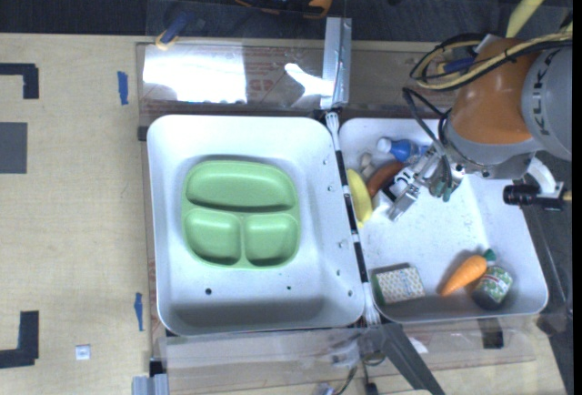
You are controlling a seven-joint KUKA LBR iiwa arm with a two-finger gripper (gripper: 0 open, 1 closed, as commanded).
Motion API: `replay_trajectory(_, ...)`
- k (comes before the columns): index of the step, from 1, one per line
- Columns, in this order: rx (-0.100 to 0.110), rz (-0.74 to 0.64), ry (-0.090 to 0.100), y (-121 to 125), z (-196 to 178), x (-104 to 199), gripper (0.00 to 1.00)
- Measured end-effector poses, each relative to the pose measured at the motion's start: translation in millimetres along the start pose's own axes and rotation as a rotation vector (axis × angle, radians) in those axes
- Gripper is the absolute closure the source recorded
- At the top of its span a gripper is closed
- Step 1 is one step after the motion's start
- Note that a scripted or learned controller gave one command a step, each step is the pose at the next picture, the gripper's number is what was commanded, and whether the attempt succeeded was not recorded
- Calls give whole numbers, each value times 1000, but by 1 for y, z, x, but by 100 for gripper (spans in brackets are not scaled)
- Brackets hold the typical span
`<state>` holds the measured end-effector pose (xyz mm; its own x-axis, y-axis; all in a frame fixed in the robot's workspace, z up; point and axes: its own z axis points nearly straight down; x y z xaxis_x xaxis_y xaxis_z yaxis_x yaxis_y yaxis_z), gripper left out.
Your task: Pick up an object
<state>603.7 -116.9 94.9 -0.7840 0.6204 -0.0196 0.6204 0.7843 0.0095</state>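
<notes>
The right bin (496,220) holds several small objects. Along its left wall lie a yellow banana-like piece (360,196), a brown-orange piece (380,175) and a small blue and white bottle (397,148). Near the front edge sit an orange carrot (465,273), a dark green round object (492,284) and a speckled tan pad (398,283). My gripper (406,193) hangs low over the left part of this bin, just right of the brown-orange and yellow pieces. A small dark part shows at its tip, and I cannot make out whether anything is held.
The left bin (168,202) carries a green divided tray (241,211). The arm's orange band (491,116) and cables hang over the right bin's back right corner. A clear plastic sheet (236,75) stands behind the left bin. Bare white floor lies in the right bin's middle.
</notes>
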Motion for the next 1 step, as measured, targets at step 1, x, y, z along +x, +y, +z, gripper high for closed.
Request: replay_trajectory(1, -6, 106, -6, -28, -1, 49, 0)
